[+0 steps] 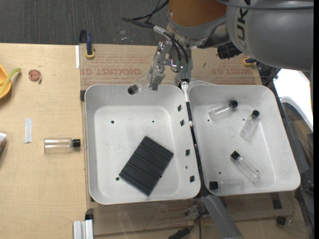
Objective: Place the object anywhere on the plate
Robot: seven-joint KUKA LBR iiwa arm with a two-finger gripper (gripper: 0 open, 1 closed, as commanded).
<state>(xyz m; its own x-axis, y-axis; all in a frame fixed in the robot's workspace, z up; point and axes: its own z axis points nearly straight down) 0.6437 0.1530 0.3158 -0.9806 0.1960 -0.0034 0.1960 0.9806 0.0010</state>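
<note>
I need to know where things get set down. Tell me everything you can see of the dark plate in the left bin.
The plate is a flat, dark grey to black rectangle with faint ridges running along its length, matte like plastic or rubber. It lies flat on the floor of the left bin, turned diagonally, toward the near side. Nothing rests on it or touches it.

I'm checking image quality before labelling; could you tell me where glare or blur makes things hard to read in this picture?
Camera view: bright washout beside the right bin; the clear bottles fade into the white floor; the gripper looks soft; the black plate reads crisply.
</note>
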